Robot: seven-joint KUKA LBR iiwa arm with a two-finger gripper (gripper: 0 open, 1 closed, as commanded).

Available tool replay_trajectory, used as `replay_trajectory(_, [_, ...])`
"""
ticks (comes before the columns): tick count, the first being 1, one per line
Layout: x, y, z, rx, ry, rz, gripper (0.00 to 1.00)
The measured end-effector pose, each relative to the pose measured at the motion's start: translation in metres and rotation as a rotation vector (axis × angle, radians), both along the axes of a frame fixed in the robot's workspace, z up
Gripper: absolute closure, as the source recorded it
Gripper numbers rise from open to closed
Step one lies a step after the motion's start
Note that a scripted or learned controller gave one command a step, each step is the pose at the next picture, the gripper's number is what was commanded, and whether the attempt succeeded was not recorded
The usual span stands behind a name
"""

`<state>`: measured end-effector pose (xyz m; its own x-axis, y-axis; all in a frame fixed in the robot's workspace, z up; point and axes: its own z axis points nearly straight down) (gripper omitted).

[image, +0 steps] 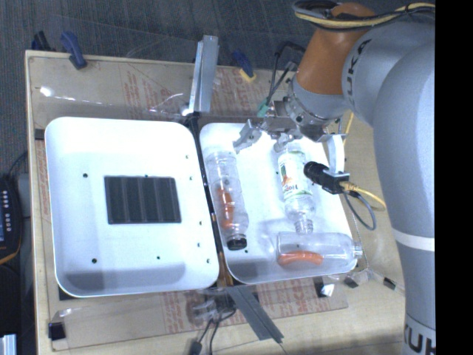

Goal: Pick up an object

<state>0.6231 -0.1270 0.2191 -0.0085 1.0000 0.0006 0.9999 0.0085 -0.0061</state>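
Note:
Three clear plastic bottles lie in the right bin. One with orange contents and a black cap lies lengthwise along the bin's left wall. A bottle with a white and green label lies near the right wall. The third, with an orange piece inside, lies crosswise at the front. My gripper hangs over the back of the right bin, just behind the labelled bottle's end. Its fingers are spread, open, with nothing between them.
The left bin has a dark ribbed rectangle on its floor. A metal bar rises behind the gap between the bins. Blue clamps grip the bench's back edge. The arm's big grey body fills the right side.

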Motion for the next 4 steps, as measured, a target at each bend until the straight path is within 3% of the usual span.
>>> replay_trajectory(1, [-0.002,-0.061,-0.005,-0.002,-0.006,0.193,0.0])
replay_trajectory(2, [-0.001,-0.08,-0.129,0.003,0.001,0.144,0.0])
replay_trajectory(3, [-0.022,-0.084,0.003,-0.001,-0.006,0.192,0.0])
replay_trajectory(4, [0.003,-0.081,-0.061,0.001,-0.001,0.168,0.0])
